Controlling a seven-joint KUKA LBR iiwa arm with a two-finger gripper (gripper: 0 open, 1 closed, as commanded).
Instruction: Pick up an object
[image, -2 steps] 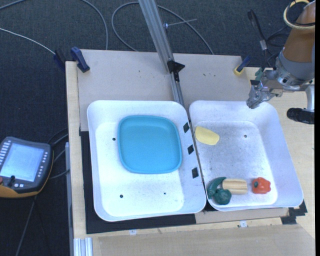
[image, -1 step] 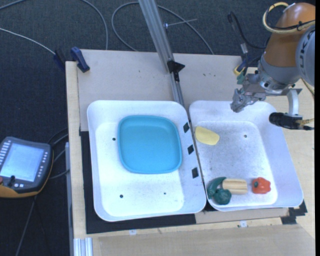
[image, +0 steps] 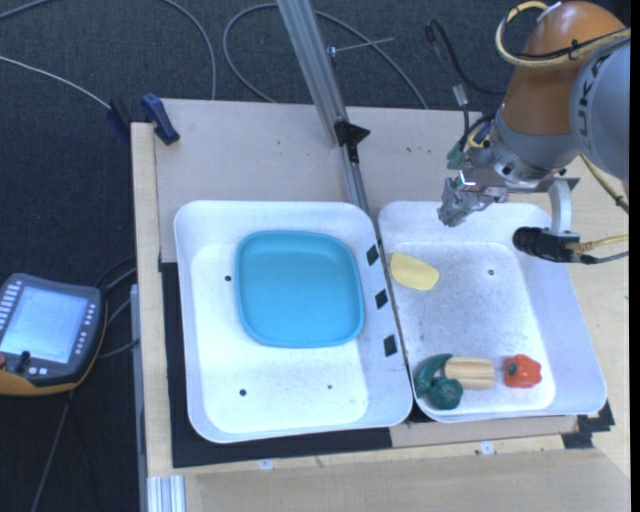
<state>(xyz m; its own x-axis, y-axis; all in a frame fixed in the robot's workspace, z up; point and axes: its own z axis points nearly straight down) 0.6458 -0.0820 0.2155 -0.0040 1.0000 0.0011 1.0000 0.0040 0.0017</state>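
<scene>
My pincer (image: 458, 212) hangs over the right bin's (image: 560, 300) far rim; I cannot tell its state. A yellow piece (image: 414, 272) lies nearby, corn (image: 468, 372) and tomato (image: 521, 371) farther off. A blue plate (image: 299, 288) sits in the left bin (image: 210, 300).

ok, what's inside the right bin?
The right bin holds a yellow piece near its upper left, and a green item, tan piece and red item along its near edge.
</scene>
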